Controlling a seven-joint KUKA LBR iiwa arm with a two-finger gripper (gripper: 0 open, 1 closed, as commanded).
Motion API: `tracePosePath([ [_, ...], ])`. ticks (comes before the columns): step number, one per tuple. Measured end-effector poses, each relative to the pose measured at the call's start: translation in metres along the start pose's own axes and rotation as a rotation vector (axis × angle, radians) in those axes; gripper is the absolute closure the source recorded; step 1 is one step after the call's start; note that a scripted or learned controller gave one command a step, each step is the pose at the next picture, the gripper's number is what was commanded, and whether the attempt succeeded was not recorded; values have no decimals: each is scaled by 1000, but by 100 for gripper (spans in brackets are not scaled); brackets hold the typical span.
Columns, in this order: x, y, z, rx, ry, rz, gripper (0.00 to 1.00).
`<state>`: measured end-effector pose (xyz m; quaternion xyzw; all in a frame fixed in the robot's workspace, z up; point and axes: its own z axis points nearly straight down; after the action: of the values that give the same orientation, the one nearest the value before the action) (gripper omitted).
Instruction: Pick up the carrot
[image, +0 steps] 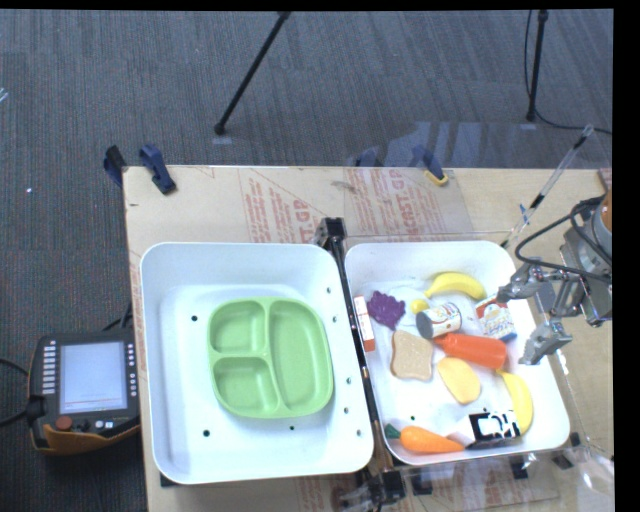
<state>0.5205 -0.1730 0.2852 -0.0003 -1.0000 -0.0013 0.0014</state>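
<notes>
One carrot (430, 439) at bin's near edge, well apart from pincer (532, 320).

Plate (270, 357) in left bin (160, 300); carrot (430, 439) at right bin's (400, 255) near edge.

Single fixed camera, mounted high above the bench (250, 200), looking down at a slant toward the near edge. Both white bins sit in the lower half of frame: left bin (170, 300) and right bin (400, 262), side by side, near rims close to the bottom edge. Far part of frame takes in dark carpet floor (100, 80) and tripod legs (250, 70). Distance is moderate, the whole bench width fits. Arm (590, 260) enters at the right edge.
</notes>
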Motion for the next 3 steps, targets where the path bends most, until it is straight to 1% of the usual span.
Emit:
tracePosePath([
  [1,40,-6,165,1,-8,-107,0],
  [2,6,39,162,0,-5,-222,0],
  [3,11,9,182,-3,-23,-82,0],
])
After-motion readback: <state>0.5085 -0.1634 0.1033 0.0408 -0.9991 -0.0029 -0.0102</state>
